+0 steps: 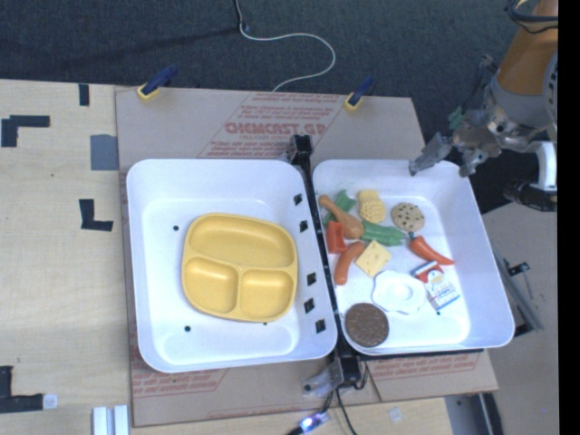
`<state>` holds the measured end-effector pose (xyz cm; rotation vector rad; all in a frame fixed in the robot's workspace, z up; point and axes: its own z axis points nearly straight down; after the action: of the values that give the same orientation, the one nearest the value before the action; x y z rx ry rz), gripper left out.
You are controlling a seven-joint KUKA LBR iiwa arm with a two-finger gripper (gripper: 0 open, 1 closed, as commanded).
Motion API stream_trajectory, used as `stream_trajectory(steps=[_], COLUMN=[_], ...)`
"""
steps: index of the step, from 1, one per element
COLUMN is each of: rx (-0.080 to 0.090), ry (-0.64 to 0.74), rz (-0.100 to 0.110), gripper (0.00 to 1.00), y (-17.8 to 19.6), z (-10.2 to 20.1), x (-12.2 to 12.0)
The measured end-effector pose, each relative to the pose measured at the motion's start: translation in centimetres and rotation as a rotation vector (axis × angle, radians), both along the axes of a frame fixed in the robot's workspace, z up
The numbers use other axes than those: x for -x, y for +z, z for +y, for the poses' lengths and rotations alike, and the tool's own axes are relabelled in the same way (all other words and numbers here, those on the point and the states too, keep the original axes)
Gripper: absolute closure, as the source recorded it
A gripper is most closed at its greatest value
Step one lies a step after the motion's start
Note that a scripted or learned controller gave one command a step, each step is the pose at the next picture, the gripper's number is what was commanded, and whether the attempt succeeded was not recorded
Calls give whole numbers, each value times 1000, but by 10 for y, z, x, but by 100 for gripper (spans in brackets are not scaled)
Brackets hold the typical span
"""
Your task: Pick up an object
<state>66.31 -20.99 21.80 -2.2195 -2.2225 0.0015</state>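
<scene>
The right white bin [480, 234] holds several toy foods: a chocolate-chip cookie [408, 215], a yellow corn piece [370, 206], a green bean pod [381, 235], a carrot [339, 213], a sausage [346, 262], a cheese wedge [372, 258], a fried egg [397, 292], a brown patty [367, 324], a red chili [430, 250] and a small carton [441, 291]. My gripper [444, 165] hangs over the bin's far right rim, above and to the right of the cookie. Its fingers are spread open with nothing between them.
The left white bin [154, 243] holds a yellow divided plate [240, 267]. A black divider with clips [308, 234] runs between the bins. Both bins sit on cardboard [254, 125] clamped at the back, and a white cable [290, 43] lies beyond.
</scene>
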Motion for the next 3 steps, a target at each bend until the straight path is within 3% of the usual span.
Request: stream_trajectory(steps=[2, 3], rx=[-1, 2], ry=[3, 1], rz=[5, -14], gripper=[0, 0], y=[-107, -128], z=[10, 11], x=[-5, -10])
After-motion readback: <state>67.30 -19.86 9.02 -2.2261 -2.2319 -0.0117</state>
